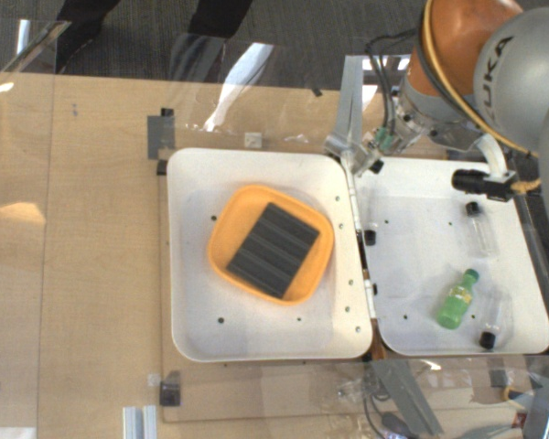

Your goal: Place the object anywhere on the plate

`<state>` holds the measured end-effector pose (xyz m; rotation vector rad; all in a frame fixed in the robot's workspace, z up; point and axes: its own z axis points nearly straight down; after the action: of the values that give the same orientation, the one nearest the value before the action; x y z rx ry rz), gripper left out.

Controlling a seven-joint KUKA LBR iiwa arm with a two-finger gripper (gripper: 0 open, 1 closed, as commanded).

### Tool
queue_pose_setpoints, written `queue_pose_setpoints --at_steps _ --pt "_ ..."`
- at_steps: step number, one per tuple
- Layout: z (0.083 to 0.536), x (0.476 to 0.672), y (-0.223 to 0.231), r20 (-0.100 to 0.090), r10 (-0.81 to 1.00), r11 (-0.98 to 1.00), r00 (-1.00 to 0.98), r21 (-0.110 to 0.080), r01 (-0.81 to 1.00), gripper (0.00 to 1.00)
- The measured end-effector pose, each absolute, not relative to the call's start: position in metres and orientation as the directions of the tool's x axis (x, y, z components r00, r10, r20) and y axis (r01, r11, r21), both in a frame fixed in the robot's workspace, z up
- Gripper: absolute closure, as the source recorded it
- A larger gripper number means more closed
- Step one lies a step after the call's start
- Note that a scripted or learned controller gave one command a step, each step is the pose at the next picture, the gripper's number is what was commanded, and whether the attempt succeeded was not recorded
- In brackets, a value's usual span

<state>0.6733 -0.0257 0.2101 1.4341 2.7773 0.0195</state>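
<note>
Camera view: dark ribbed slab (274,250) on plate (227,238)

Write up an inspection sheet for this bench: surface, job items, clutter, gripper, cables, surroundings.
Surface: wooden bench bearing left bin and right bin, side by side.
Job's things: orange plate in the left bin, dark ribbed block lying on it; green bottle lying in the right bin.
Clutter: nothing seen.
Gripper: gripper above the right bin's far left corner; finger state unclear.
Cables: black cables by the wrist.
Surroundings: dark carpet beyond the bench.
</note>
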Motion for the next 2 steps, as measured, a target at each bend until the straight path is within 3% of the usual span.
queue_pose_setpoints --at_steps 1,2 --pt "0.222 0.675 -0.024 -0.011 0.814 0.581 -0.581 0.025 0.814 1.0" --pt "0.186 0.67 -0.023 -0.004 0.763 0.647 -0.647 0.005 0.763 1.0"
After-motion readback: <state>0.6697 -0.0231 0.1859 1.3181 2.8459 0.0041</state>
